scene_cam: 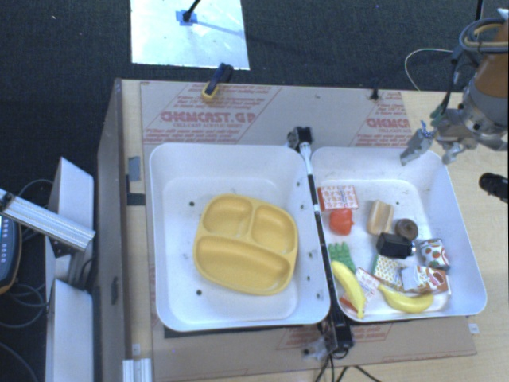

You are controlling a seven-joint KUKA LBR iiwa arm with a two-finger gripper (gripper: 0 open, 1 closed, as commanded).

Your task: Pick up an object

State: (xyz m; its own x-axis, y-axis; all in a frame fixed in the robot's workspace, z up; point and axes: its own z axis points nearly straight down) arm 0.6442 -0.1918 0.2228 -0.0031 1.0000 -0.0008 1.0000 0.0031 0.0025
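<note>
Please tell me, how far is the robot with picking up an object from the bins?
Nothing looks done yet: the toys, such as the bananas and the red piece, lie in the right bin, and the yellow tray sits in the left bin. The hand hangs open above the right bin's far edge, holding nothing. Left: choosing an object, descending, grasping, lifting.

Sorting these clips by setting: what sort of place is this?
Probably a robotics lab test bench: two white bins clamped on a board, toy food like bananas, and the gripper above the right bin.
</note>
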